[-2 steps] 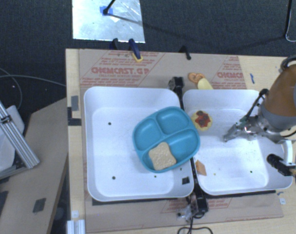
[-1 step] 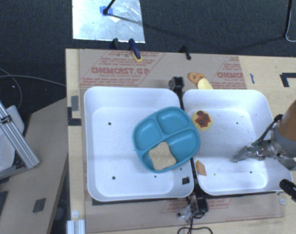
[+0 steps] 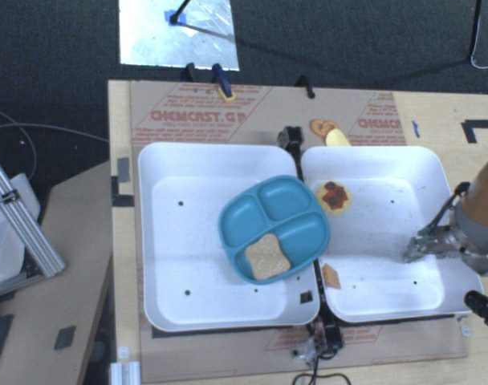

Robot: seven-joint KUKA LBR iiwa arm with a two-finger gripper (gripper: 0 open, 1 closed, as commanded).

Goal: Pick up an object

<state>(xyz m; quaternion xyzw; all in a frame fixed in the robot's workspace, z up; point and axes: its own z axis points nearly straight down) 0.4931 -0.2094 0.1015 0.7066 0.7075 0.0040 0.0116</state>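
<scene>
The hand (image 3: pixel 412 251) hangs low over the right bin (image 3: pixel 388 299), holding nothing I can see, open or shut I cannot tell, maybe reaching toward the little pizza (image 3: pixel 334 196).

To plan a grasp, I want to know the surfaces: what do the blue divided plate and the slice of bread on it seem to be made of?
The blue divided plate looks like moulded plastic, smooth with a soft sheen. The slice of bread looks matte and speckled tan; whether real or a toy, the view leaves open.
</scene>
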